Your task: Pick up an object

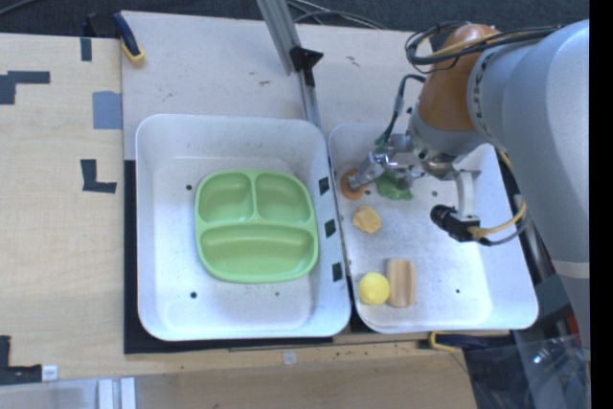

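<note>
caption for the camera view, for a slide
KUKA arm's gripper low in the right bin by a green item; green divided plate sits in the left bin.

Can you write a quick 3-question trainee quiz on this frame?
1. True or false: the green divided plate lies in the left bin.
2. Which item lies nearest the gripper? A) yellow ball B) green item C) wooden block
3. Fill in: the yellow ball lies beside the ____ in the right bin.

Key: 1 true; 2 B; 3 wooden block.
</note>
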